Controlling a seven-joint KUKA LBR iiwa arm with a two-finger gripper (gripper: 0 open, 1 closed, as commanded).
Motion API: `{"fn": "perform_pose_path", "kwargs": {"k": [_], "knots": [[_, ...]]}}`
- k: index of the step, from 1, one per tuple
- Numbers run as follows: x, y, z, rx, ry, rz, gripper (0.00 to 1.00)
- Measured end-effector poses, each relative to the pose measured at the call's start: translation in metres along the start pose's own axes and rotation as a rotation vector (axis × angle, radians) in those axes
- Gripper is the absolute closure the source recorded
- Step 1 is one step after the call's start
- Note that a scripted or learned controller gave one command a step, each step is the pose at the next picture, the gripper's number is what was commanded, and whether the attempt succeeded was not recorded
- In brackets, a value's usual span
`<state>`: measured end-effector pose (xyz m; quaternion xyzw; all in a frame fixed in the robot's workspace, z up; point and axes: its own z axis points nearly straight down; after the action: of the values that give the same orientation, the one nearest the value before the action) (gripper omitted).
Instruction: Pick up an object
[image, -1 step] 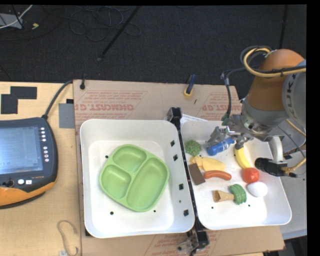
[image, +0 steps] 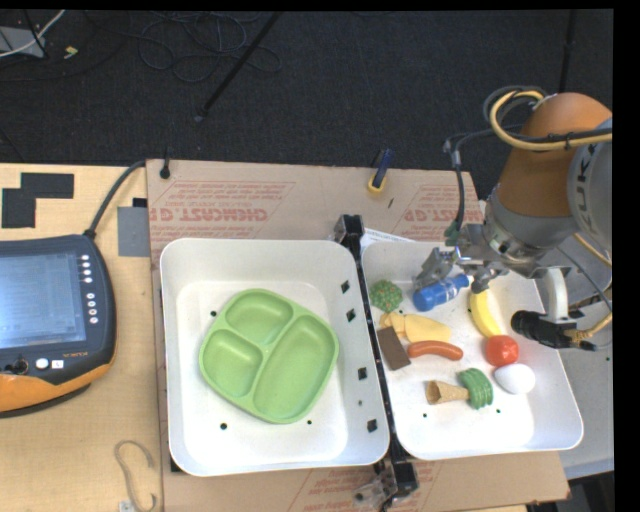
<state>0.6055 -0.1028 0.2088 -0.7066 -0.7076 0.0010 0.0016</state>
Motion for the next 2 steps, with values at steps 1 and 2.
{"fn": "perform_pose_path", "kwargs": {"k": [1, 2], "knots": [[0.007, 0.001, 0.047, 0.004, 0.001, 0.001, 0.00], [0.010, -0.006, 0.093, 0.003, 0.000, 0.000, 0.00]]}}
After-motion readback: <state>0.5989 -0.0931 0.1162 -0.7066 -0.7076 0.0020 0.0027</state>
